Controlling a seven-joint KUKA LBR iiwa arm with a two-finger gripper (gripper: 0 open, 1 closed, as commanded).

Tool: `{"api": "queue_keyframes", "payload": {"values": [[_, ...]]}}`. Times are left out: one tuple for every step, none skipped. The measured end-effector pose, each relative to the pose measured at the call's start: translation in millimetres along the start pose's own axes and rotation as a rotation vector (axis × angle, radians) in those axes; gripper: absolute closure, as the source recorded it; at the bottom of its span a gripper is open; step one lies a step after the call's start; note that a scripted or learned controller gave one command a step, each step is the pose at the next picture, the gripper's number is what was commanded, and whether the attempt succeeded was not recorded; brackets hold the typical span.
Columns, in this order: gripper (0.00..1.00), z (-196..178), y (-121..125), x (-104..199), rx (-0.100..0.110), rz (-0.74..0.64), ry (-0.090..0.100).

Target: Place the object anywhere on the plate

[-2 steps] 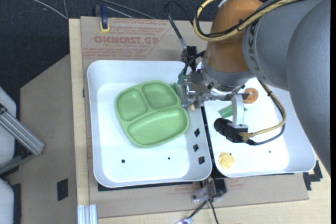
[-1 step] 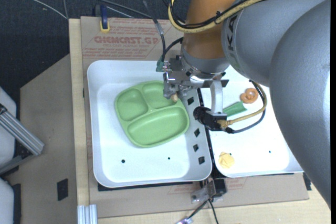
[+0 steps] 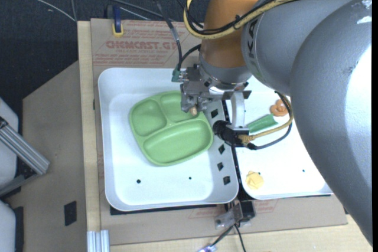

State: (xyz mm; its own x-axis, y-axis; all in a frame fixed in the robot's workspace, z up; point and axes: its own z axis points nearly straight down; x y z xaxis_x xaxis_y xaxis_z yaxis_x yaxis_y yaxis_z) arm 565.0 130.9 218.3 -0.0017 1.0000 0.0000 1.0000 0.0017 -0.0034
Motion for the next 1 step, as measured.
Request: {"api": "queue_keyframes", "payload": {"values": [[0.00,-1.1,0.0,-0.3,-0.001,0.000,0.000]]}}
